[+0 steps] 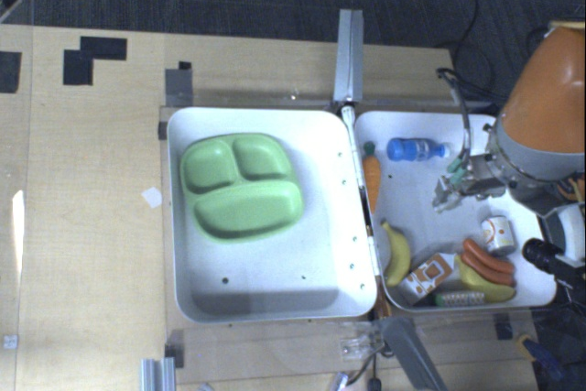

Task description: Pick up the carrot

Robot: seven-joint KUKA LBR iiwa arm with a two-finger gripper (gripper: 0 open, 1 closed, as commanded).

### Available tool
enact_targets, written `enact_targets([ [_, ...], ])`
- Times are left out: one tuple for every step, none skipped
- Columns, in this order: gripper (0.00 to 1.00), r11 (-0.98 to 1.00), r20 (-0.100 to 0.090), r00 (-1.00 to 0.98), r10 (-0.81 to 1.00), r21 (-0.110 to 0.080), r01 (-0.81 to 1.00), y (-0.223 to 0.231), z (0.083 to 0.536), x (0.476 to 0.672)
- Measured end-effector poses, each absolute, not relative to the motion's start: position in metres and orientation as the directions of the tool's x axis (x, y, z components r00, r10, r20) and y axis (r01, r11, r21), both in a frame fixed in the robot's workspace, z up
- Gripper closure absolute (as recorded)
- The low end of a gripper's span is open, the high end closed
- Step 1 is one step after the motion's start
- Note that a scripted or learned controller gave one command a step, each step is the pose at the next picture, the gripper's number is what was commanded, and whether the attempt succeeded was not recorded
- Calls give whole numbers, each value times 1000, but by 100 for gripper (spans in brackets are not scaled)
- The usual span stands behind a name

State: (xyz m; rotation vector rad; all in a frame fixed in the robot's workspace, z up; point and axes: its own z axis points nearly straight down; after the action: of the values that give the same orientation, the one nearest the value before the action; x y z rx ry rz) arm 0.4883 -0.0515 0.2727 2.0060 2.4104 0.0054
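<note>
Arm reaches in from the right, its metal claw [455, 186] hovering over the right white bin [417, 224], well apart from the slim orange carrot [372, 180]; claw opening and labels unreadable.

Left bin [183, 288]: green divided plate [242, 186]. Right bin [412, 128]: blue bottle [414, 148], banana [397, 254], hot dog [488, 263], small can [498, 234], snack packet [428, 276].

No text, brand or number can be read here; the small box [428, 276] and the can [498, 234] in the right bin [412, 197] carry print too blurred to read.
</note>
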Motion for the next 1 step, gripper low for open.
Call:
enact_targets([
  [100,304,-1,-304,953,4,953,9,234,488],
])
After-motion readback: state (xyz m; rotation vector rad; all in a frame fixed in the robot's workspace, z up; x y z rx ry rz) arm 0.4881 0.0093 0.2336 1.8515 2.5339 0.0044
